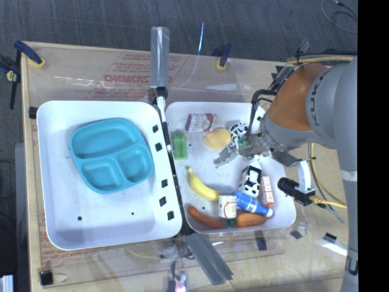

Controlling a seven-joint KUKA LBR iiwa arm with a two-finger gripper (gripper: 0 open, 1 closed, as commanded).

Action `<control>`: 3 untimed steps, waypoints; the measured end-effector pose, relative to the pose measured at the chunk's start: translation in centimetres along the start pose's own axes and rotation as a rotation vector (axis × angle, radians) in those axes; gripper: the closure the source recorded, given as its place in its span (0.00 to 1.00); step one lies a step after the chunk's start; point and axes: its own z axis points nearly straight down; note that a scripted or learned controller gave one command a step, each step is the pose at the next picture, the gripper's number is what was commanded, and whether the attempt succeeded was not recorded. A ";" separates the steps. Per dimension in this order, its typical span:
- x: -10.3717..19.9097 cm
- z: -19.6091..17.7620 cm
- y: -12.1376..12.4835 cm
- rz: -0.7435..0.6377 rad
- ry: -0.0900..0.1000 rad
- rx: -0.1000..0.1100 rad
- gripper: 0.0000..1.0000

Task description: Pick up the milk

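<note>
L bin holds a blue 3-compartment tray, tilted a bit, upper-centre; R bin is crowded — green block by its L wall; red-and-white pkg near top; yellow lemon just R of it; banana mid-bin, lying diagonal; small can w/ red label below it; blue bottle just beside the can; hot dog and carrot along the bottom wall; blue clamps on bench corners.

glossy plastic tray (blue), wooden bench
</note>
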 end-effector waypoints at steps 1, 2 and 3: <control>0.2 -4.0 -1.6 -0.038 0.000 0.000 0.00; 2.2 4.1 -4.1 -0.285 -0.002 -0.012 0.00; 0.3 -11.0 -2.7 -0.272 0.000 0.000 0.00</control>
